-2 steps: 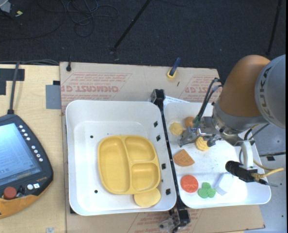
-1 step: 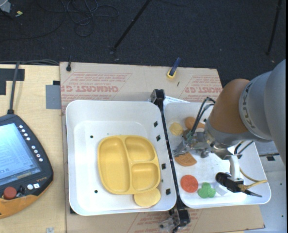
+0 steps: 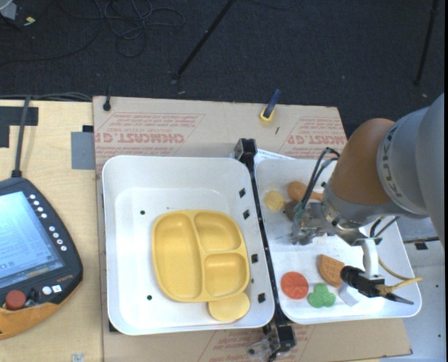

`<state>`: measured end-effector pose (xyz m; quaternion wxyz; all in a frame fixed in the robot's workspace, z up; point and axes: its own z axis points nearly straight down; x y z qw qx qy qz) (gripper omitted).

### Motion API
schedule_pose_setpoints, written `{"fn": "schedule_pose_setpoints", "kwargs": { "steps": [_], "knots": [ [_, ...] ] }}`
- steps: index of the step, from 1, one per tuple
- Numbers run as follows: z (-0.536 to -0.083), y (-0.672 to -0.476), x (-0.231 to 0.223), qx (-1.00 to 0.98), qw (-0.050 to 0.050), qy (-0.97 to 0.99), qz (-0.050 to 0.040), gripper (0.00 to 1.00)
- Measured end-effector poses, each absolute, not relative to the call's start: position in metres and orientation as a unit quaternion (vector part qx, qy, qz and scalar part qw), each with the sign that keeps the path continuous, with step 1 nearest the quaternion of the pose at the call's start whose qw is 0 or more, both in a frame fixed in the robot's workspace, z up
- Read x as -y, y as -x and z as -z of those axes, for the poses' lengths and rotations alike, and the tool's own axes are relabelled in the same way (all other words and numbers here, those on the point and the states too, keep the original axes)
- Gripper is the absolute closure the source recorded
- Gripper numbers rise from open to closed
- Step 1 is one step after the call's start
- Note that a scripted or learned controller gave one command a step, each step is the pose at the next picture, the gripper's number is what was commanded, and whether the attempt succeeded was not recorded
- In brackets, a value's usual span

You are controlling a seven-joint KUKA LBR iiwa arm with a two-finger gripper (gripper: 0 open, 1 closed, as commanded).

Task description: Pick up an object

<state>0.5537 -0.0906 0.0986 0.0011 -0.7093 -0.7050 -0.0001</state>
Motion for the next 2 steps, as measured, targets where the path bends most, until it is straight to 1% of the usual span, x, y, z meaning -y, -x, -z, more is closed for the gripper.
{"fn": "schedule_pose_setpoints", "kwargs": {
  "steps": [1, 2],
  "knots": [
    [-0.3, -0.552, 0.03, 0.709, -0.005, 0.706, 0.0063, 1.0],
    [-0.431, -0.506, -0.03, 0.71, -0.003, 0.705, 0.0064, 1.0]
  ]
}}
